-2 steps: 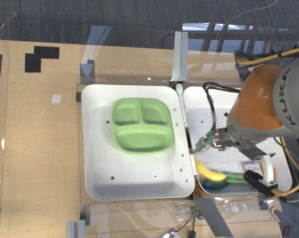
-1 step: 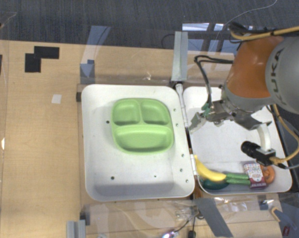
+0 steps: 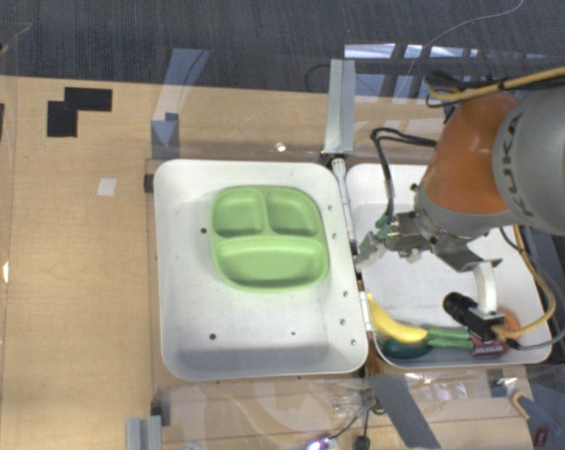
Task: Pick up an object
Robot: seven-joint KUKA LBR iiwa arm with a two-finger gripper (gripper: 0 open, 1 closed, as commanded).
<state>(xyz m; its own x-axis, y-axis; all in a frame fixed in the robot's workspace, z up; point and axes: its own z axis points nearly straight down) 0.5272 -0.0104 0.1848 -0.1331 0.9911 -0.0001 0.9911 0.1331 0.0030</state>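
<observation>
My gripper (image 3: pixel 374 242) hangs low over the left side of the right bin (image 3: pixel 366 186), close to the wall between the two bins. Nothing is visibly held in it. A yellow banana (image 3: pixel 394 324) lies in the right bin's near left corner, below the gripper. Beside it, along the near wall, lie a long green object (image 3: pixel 443 337), a small purple object (image 3: pixel 489 349) and an orange object (image 3: pixel 512 322) that is partly hidden.
The left bin (image 3: pixel 184 336) holds a green divided plate (image 3: pixel 267 236) at its middle. The grey arm with its orange band (image 3: pixel 469 162) covers much of the right bin's far and right side. A metal rail (image 3: pixel 339 111) stands behind the bins.
</observation>
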